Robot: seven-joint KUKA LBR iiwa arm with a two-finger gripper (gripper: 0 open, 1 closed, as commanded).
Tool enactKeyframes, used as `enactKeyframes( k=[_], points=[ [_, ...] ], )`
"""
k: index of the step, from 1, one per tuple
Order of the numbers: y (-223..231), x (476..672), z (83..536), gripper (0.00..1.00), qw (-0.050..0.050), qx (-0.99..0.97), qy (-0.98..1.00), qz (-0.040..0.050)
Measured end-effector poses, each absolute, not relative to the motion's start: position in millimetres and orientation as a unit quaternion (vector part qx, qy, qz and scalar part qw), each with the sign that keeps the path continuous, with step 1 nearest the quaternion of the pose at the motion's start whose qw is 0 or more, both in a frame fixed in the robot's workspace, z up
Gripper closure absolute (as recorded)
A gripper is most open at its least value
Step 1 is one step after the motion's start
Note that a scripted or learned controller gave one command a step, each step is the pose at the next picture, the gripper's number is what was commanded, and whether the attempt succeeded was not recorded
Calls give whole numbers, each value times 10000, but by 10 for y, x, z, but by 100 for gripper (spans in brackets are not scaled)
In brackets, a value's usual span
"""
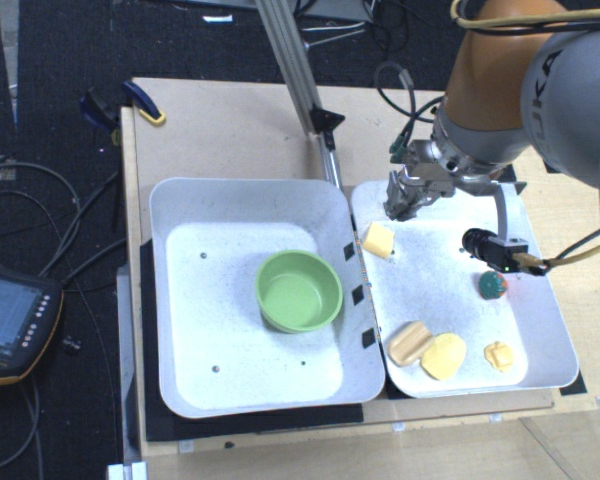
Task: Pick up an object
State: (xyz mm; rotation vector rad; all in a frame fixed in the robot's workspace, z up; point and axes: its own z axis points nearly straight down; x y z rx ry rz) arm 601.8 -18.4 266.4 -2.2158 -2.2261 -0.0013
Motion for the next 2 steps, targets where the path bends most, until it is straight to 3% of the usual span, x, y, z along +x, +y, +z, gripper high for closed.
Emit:
enactKeyframes(
  k=[2],
  points=[
    [667, 6206, 2563, 100, 5, -7059, -7083, 1]
  ],
)
